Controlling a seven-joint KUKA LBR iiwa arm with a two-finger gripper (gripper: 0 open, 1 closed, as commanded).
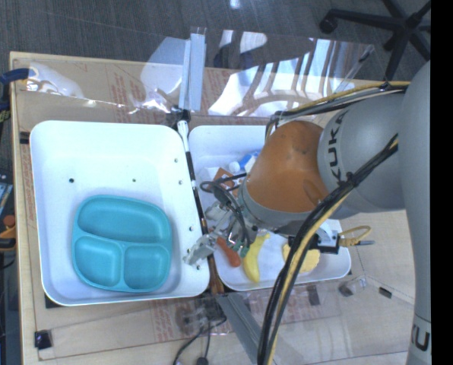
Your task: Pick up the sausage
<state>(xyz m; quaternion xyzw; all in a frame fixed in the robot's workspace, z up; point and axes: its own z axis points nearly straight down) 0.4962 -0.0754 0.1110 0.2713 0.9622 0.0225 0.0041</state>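
arm (363, 166): we see it covering most of the right bin (211, 139).
claw (223, 238): low at that bin's left wall; we cannot tell its state.
sausage (228, 251): near the bin's front-left corner, by the banana (255, 258); axis seems slanted left-back to right-front.
risk: we judge crowding could make the claw grab the banana.

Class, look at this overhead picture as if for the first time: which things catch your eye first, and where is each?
The big grey arm with its orange band looms over the right bin. A turquoise divided tray sits in the left bin. A yellow banana lies below the arm's wrist.
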